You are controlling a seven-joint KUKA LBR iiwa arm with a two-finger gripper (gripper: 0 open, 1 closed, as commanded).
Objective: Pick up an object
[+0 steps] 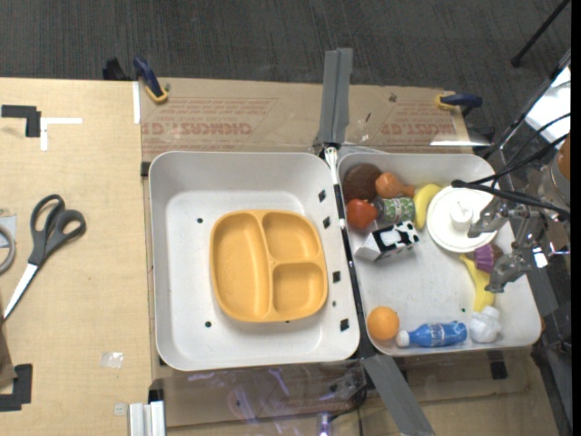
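Observation:
The right bin [427,298] holds several small objects. Among them are a brown ball [361,179], a red tomato-like piece [360,213], a green can [397,210], a black-and-white cow toy [396,239], a white round disc [458,218], a purple piece [484,258], a yellow banana shape [478,289], an orange ball [383,322] and a blue bottle [436,334]. My gripper [491,251] reaches in from the right above the bin's right side. It is open, with one finger by the white disc and the other near the yellow banana shape. The purple piece lies between them, and I cannot see contact.
The left bin [172,271] contains an orange divided tray [270,263]. A grey divider bar [334,98] runs between the bins at the back. Scissors [41,239] lie on the wooden bench at far left. Blue clamps [150,78] hold the cardboard behind the bins.

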